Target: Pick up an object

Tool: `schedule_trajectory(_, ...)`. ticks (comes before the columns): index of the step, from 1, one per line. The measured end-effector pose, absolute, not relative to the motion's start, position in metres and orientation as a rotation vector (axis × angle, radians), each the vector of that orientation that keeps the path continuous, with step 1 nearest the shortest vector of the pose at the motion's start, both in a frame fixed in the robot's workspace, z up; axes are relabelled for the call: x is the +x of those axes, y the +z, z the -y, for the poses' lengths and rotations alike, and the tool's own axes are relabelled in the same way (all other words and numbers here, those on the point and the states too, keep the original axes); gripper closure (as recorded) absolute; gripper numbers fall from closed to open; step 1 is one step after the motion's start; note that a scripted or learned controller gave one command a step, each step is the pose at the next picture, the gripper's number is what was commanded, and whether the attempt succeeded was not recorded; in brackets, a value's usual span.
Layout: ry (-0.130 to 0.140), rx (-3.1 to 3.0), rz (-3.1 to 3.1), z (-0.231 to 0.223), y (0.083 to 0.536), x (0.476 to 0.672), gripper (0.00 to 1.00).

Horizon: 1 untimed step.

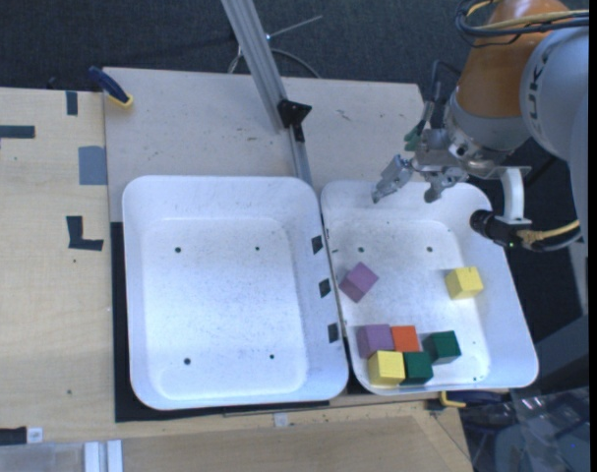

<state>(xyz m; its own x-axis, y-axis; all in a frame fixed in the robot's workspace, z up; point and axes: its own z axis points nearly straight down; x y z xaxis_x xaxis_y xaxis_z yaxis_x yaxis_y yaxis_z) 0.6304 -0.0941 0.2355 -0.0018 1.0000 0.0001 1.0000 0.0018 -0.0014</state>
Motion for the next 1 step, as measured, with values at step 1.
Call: schedule_trajectory(1,0.014,-2.219,2.210,0.1246,0.1610,0.5397,0.00)
